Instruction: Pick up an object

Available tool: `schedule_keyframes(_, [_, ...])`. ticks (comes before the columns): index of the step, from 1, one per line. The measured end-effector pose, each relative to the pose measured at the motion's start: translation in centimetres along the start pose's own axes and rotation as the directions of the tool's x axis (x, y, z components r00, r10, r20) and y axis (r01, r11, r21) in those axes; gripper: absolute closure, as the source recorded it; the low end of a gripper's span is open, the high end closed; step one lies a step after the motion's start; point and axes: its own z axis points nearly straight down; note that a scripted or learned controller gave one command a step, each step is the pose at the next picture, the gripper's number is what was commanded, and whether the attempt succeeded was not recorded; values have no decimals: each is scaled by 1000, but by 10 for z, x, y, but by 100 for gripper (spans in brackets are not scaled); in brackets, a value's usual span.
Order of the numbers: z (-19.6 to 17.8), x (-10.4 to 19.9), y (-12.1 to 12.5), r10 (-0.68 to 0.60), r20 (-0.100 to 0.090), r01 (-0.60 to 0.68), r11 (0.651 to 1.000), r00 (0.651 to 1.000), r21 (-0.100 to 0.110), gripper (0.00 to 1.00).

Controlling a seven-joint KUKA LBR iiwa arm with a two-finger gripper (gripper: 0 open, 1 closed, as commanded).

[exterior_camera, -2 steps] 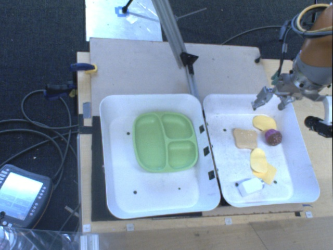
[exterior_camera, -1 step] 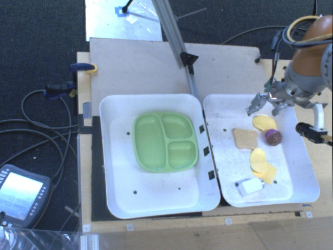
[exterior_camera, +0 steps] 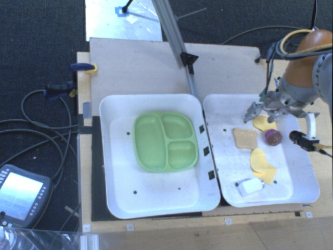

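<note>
My gripper (exterior_camera: pixel 263 112) hangs over the far side of the right bin (exterior_camera: pixel 223 108), fingers spread open. Just beneath and in front of it lies a small yellow piece (exterior_camera: pixel 264 123), not held between the fingers. A purple round object (exterior_camera: pixel 273 137) sits beside it to the right. A tan bread-like slice (exterior_camera: pixel 245 138) lies to the left of that. Nearer the front are a pale yellow curved piece (exterior_camera: pixel 261 165) and a white block (exterior_camera: pixel 251 186).
The left bin (exterior_camera: pixel 117 191) holds a green divided plate (exterior_camera: pixel 165 141). A grey pole (exterior_camera: pixel 171 25) slants down to the bench between the bins' far edges. Cables and a handheld pendant (exterior_camera: pixel 21 194) lie on the floor at left.
</note>
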Motion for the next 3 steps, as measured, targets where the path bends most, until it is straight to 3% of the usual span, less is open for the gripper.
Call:
schedule_keyframes(1, [-15, 0, 2, -1, 2, 1, 1000, 1000, -8, 100])
schedule_keyframes(3, [-127, 10, -6, -7, 1, 7, 1000, 1000, -11, 100])
